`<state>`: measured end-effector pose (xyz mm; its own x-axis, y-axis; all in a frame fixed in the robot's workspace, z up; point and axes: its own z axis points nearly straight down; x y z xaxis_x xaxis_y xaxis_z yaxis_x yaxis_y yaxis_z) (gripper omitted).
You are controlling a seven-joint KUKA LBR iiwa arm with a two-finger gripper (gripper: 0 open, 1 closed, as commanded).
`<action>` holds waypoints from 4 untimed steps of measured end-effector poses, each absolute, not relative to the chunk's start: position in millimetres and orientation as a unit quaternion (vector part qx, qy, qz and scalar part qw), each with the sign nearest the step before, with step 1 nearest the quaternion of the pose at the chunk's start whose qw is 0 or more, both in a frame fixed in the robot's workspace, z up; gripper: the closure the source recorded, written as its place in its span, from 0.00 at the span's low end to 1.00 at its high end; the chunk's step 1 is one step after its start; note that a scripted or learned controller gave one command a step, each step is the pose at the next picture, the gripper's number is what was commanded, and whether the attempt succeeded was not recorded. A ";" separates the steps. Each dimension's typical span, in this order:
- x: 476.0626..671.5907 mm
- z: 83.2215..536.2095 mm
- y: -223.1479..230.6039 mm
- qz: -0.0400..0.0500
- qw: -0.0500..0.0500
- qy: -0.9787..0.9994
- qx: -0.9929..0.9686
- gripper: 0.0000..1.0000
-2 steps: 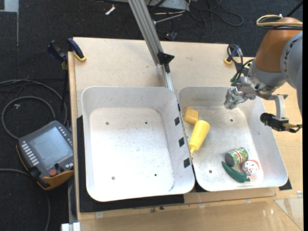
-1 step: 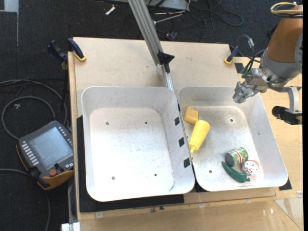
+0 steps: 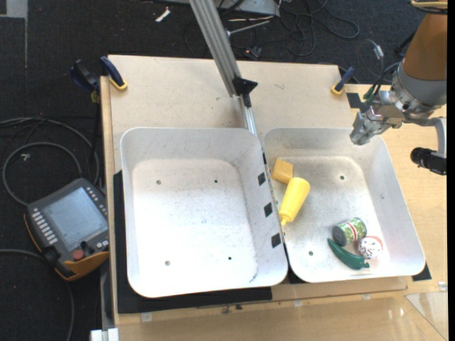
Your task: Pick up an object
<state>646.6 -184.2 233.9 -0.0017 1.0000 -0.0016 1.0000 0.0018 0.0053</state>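
The right bin (image 3: 394, 190) holds a yellow bottle (image 3: 293, 198) lying along its left wall, with a small yellow block (image 3: 283, 170) just above it. Near the bin's front right corner lie a green-and-white can (image 3: 349, 231), a white ball with red dots (image 3: 370, 246) and a dark green curved piece (image 3: 346, 255). My gripper (image 3: 362, 133) hangs over the back right corner of this bin, well away from all these objects. Nothing shows between its fingers.
The left bin (image 3: 142, 155) stands beside the right one. A slanted metal pole (image 3: 217, 38) rises from the bench at the back between the bins. Yellow clamps (image 3: 114, 77) grip the bench's back corners. A teach pendant (image 3: 67, 222) lies on the floor at left.
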 end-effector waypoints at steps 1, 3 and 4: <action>636.5 223.8 -132.2 0.000 -0.001 0.710 0.705 1.00; 617.5 232.3 -29.4 0.001 -0.001 0.710 0.704 1.00; 588.8 230.7 22.0 0.000 -0.002 0.710 0.704 1.00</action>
